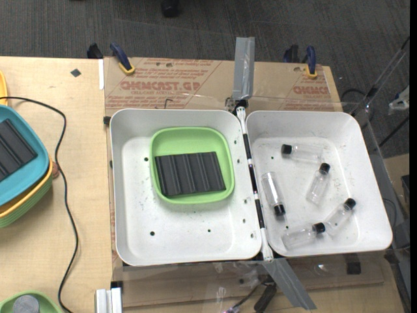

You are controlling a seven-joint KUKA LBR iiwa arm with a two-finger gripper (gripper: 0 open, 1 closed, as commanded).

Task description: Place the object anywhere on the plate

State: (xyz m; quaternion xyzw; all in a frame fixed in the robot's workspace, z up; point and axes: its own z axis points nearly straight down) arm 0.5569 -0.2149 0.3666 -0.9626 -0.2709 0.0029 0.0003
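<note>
**Camera view: vials wait in the right bin, plate sits ready in the left**

Camera view looks down on two white bins side by side on the table (52, 175). The left bin (133, 220) holds the green plate (191, 134), set near the middle with a black ribbed mat (191, 173) on it, probably to stop a round object rolling off. The right bin (361, 155) holds the candidates for the task: five clear vials with black caps, all lying on their sides and scattered. One vial (272, 191) lies nearest the divider, and so closest to the plate. The others lie well apart, so a grasp should have room. None is on the plate, so the pick appears not yet made. I cannot tell how the jaws stand.
</note>
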